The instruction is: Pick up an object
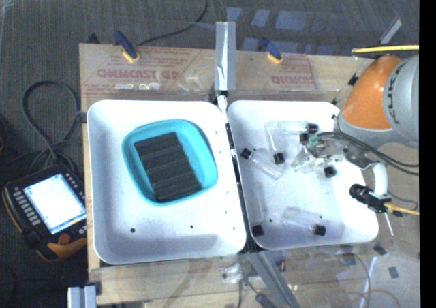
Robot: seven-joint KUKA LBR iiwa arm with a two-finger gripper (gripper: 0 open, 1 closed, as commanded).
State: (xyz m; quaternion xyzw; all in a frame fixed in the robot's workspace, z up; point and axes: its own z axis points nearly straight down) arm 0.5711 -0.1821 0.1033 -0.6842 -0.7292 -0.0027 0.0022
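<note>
Clear plastic vials [281, 137] lie just beside the claw [319, 144].

The arm [381, 105] is cut off by the right edge. Its hand [319, 144] is too small and cluttered to read. Clear vials [283, 136] beside the hand blur into the white bin [293, 232].

Wooden bench [163, 71] under two white bins [109, 225].
</note>
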